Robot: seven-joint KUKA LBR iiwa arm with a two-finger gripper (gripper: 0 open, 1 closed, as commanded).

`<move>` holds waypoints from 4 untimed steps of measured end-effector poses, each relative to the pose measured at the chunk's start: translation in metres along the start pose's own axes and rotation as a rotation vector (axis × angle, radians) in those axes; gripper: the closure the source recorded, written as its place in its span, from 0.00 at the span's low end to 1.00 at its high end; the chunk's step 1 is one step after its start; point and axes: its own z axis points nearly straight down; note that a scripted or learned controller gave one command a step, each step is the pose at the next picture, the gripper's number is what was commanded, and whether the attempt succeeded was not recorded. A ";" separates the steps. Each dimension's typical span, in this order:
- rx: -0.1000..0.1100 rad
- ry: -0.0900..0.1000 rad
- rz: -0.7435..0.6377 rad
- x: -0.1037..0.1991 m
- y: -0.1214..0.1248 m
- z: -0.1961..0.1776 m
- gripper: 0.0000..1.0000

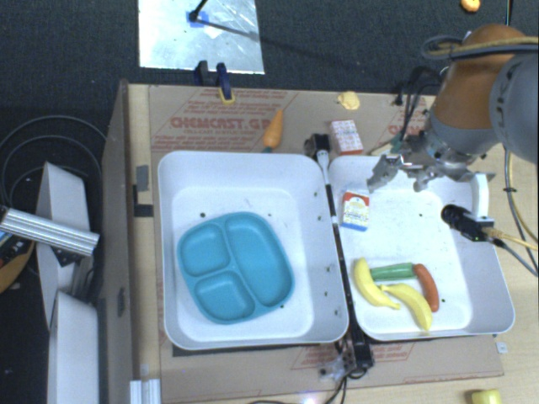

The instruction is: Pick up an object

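The right bin [484,263] holds a small white, red and blue carton [355,210] near its left wall. Toward its front lie two yellow bananas [375,283] [414,304], a green stick-shaped piece [392,270] and a red-orange sausage-shaped piece [428,286]. My gripper [397,178] hangs over the back of the right bin, up and to the right of the carton. Its two fingers are spread open and nothing sits between them. In the left bin [194,183] rests a blue divided plate [236,266].
Behind the bins, on the cardboard base, lie a carrot [274,129], a small pink box [345,135] and a yellowish lump [349,100]. A blue clamp [215,76] and a foil sheet [202,23] sit farther back. Cables and metal parts crowd the left side.
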 end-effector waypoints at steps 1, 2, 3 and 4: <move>0.007 0.000 0.007 -0.038 -0.082 0.025 0.00; 0.002 0.002 -0.005 0.023 -0.099 0.015 0.00; 0.003 0.001 0.001 0.036 -0.127 0.016 0.00; 0.000 -0.001 0.006 -0.008 -0.133 0.118 0.00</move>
